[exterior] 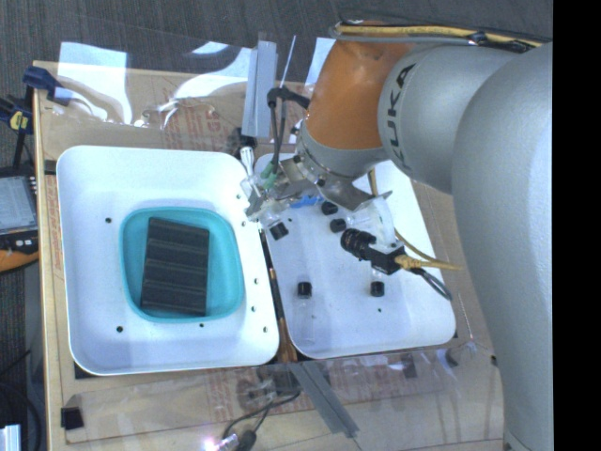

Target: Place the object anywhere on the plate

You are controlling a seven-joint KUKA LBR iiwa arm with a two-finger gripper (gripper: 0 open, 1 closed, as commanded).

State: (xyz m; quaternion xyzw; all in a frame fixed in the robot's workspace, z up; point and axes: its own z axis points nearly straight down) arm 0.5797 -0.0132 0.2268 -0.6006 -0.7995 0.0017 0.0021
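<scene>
A dark grey ribbed rectangular block lies flat on the light blue plate, a little left of the plate's middle. The plate sits in the left white bin. My gripper hangs over the top left corner of the right bin, close to the wall between the two bins and up and to the right of the plate. It is apart from the block. The grey arm with its orange band covers the back of the right bin.
Small black bolt heads stand on the right bin's floor. A cable with a black plug hangs from the wrist over that bin. Cardboard and clear plastic wrap lie behind the bins, and metal brackets sit at the bench's front edge.
</scene>
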